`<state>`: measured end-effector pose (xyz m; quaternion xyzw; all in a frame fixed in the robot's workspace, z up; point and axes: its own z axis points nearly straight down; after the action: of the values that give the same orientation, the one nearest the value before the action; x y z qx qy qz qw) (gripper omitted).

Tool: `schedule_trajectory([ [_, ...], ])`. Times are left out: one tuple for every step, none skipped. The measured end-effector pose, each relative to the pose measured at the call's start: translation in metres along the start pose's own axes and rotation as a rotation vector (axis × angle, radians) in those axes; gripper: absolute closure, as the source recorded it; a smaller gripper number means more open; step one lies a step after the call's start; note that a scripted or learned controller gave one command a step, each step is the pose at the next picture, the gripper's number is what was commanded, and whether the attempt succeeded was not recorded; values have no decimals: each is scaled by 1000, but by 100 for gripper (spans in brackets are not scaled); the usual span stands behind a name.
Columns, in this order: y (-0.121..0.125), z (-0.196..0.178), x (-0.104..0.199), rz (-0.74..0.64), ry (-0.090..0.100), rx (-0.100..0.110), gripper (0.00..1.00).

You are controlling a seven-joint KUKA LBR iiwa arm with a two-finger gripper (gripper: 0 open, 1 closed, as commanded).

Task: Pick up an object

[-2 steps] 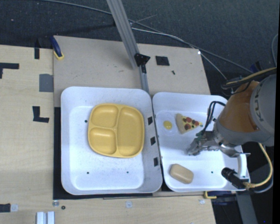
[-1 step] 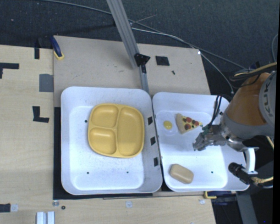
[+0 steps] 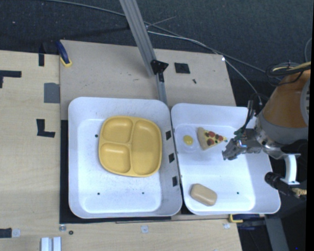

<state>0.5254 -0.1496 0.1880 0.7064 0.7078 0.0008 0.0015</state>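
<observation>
Right bin [image 3: 247,200]: tool [image 3: 231,151] state unclear | wedge pizza slice [image 3: 209,138] | smooth tan bread roll [image 3: 203,194]

The arm [image 3: 286,114] is cut off at the right edge; the claw [image 3: 231,152] is too blurred to read.

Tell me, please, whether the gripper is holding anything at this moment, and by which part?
Nothing is held. The gripper hangs over the right bin, just right of the pizza slice, with nothing between its fingers.
</observation>
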Motion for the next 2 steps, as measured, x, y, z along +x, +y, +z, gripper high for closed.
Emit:
schedule_trajectory([
  [0, -16, 0, 0, 1, 3, 100],
  [-8, -8, 53, -3, 2, 7, 100],
])
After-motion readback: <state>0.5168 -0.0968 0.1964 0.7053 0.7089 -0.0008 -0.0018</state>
